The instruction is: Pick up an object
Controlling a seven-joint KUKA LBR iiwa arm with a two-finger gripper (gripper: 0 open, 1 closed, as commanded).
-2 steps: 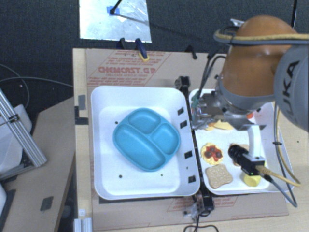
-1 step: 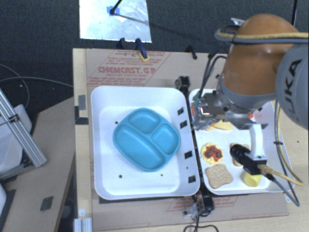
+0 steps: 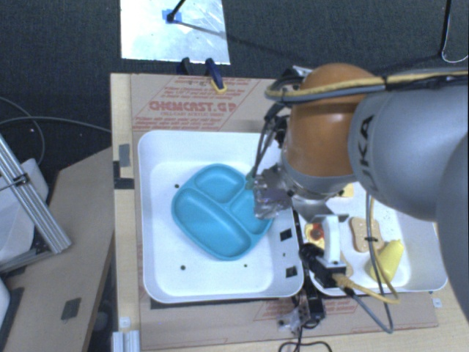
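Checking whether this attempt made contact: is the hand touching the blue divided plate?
Cannot tell. In the camera view the hand overlaps the blue divided plate's right edge, but the slanted angle shows neither contact nor gap plainly.

A robotics lab: white bins (image 3: 157,196) on a cardboard-topped bench (image 3: 190,101), aluminium framing (image 3: 29,196), loose cables (image 3: 44,123).

2 white bins (image 3: 157,270), 1 blue divided plate (image 3: 212,215) – 3 compartments, 1 yellow obj. (image 3: 392,259), 1 tan toast-like piece (image 3: 360,233), 1 small red-orange item (image 3: 315,232) – partly hidden
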